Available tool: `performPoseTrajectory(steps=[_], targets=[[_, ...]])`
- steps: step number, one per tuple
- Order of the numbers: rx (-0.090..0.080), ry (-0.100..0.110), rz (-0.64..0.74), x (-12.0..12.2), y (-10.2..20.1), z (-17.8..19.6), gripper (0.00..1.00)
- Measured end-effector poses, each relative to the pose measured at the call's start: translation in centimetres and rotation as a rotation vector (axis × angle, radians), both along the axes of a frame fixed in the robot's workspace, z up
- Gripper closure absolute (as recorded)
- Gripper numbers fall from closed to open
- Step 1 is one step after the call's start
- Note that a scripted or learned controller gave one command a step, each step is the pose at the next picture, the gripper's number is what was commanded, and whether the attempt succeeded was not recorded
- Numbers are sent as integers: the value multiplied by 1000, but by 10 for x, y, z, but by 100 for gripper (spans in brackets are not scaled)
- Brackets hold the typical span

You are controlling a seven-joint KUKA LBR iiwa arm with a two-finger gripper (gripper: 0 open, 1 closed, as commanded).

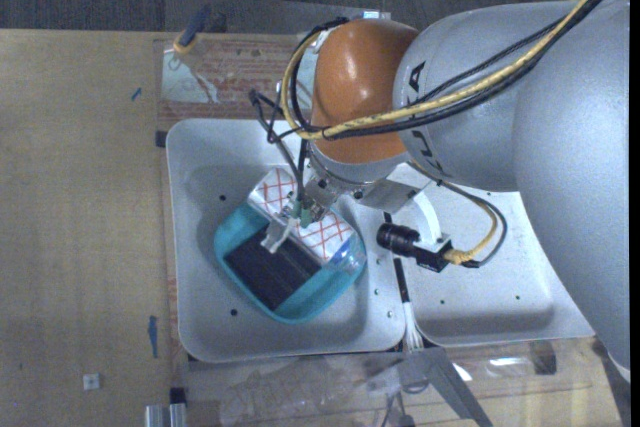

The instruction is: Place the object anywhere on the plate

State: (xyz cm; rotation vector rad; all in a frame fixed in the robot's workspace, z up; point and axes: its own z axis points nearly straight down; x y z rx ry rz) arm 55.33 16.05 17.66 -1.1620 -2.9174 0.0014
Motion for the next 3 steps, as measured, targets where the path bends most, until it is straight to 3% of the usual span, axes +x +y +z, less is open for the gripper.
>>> performPoseTrajectory(steps=[1,2,3], targets=[[1,-4,-3,2,-1,11,100],[1,-4,-3,2,-1,10,0],[2,-8,-7,3,-3,20,100]])
